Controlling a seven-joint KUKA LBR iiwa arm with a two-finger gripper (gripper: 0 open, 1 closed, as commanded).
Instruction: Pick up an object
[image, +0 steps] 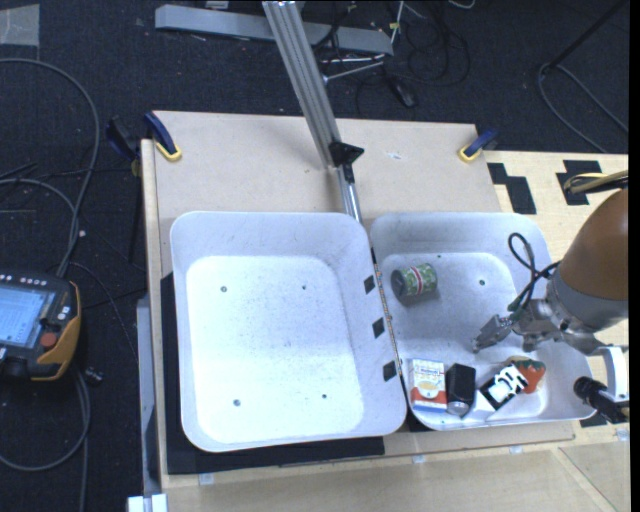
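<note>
On the floor at the far left lies a handheld control pad (35, 325) with a lit blue screen and an orange-and-black body; nothing on the screen is legible. The left bin (275, 330) shows bare speckled white plastic. A slanted metal pole (310, 85) comes down from the top to the seam between the two bins.

In the right bin (455, 240), a small can (415, 281) with a green label lies on its side near the upper left — the label's print is too small to read. Along the front edge sit a red-and-white carton (428, 383), a black box (460, 387) just beside it, then a black-and-white patterned item (506, 383) touching an orange-red one (531, 372). No writing can be read on any of them.

The gripper (497, 331) hangs low over the bin's right half, above those front items, between the can and the patterned piece — its fingers look closed or nearly so with nothing between them, though I cannot tell for certain.
</note>
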